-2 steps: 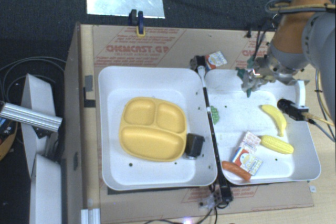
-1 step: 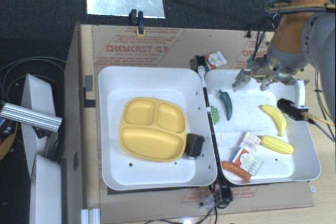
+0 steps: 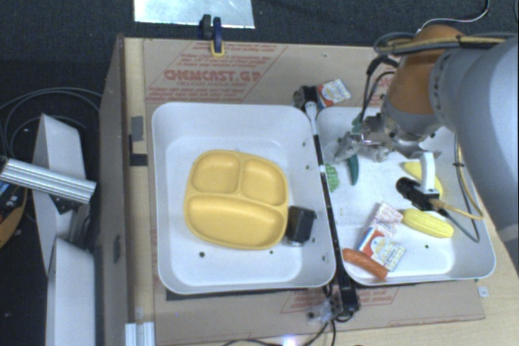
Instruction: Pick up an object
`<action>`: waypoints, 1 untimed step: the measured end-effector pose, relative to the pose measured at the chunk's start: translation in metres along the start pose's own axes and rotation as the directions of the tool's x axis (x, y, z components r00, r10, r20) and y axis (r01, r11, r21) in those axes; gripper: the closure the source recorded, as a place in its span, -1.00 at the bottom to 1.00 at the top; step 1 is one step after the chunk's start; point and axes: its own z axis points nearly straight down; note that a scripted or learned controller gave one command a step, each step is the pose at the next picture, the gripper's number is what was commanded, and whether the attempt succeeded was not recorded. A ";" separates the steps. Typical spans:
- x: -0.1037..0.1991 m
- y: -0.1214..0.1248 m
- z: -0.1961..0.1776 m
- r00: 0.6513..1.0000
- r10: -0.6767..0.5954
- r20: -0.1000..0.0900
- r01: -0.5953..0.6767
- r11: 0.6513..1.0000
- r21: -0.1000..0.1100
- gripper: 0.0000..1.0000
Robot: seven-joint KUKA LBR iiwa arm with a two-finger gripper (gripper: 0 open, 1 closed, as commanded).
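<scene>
Two white bins sit side by side on my feed. Over the right bin (image 3: 464, 249), the gripper (image 3: 354, 146) hangs near the far left corner; I cannot tell whether it is open or closed. A small green pepper (image 3: 353, 168) lies on the bin floor just beside its tip. Toy corn (image 3: 427, 223) and an orange sausage-shaped toy (image 3: 363, 263) lie nearer the front. The left bin (image 3: 174, 174) holds a yellow divided plate (image 3: 235, 198) with a black block (image 3: 300, 224) touching its right edge.

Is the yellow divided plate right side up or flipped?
Right side up: the yellow plate lies flat in the left bin, its three hollow compartments facing up.
</scene>
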 end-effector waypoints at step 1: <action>0.001 -0.009 0.000 1.000 0.002 0.000 -0.002 1.000 0.000 -1.00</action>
